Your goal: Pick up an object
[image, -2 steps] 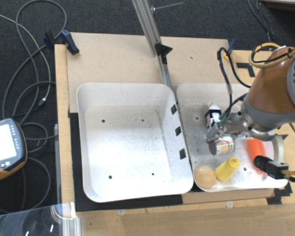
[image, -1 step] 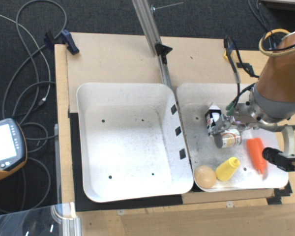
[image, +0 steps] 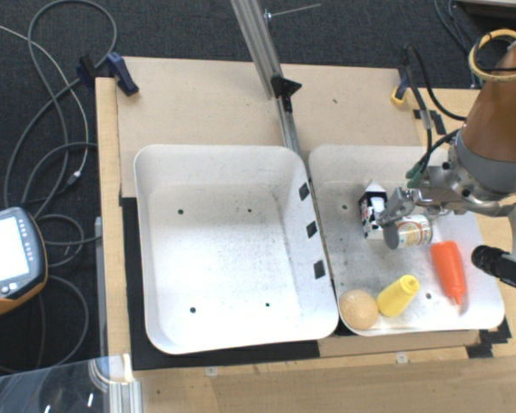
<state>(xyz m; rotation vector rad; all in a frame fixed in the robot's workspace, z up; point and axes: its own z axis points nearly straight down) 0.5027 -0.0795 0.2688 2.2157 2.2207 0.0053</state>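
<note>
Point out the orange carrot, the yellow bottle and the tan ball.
orange carrot (image: pixel 450 269), camera view, middle of its body
yellow bottle (image: pixel 397 296), camera view, middle of its body
tan ball (image: pixel 359 309), camera view, its top

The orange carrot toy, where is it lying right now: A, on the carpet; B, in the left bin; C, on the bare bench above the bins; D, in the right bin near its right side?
D: the orange carrot toy lies inside the right bin, near its right wall, beside the yellow toy.

no legible txt, labels or nos.
</note>
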